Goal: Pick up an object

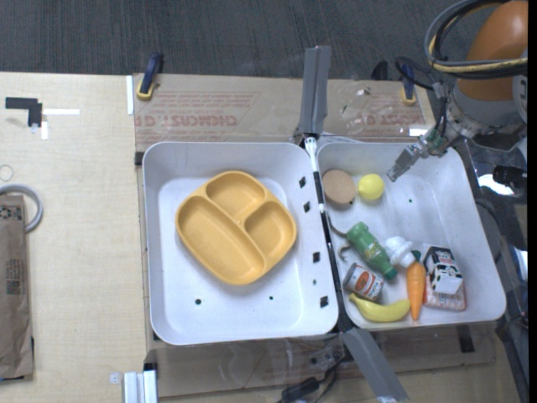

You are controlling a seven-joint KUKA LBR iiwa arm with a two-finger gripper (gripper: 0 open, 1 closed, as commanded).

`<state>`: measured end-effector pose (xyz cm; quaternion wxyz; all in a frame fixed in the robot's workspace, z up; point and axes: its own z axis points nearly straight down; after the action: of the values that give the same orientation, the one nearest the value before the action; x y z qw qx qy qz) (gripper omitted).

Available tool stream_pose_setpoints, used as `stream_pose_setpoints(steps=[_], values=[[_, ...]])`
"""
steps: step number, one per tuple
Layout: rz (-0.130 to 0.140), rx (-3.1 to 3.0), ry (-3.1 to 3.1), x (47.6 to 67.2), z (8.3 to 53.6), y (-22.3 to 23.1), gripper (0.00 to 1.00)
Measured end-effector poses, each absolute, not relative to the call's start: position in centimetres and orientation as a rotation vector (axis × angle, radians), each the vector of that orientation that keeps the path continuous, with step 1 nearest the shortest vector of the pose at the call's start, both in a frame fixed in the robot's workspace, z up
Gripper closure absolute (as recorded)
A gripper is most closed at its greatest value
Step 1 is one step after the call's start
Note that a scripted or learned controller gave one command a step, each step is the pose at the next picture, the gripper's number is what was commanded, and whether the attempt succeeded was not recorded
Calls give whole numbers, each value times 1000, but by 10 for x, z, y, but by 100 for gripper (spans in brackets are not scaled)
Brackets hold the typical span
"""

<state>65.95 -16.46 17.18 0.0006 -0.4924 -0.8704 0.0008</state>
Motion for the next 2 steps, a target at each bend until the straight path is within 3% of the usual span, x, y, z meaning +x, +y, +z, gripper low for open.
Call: stream_pose_setpoints(steps=[1,2], values=[[4,-1459,-2780,658,90,-124,0],[4,-1462,-2779,659,96,-125,100]])
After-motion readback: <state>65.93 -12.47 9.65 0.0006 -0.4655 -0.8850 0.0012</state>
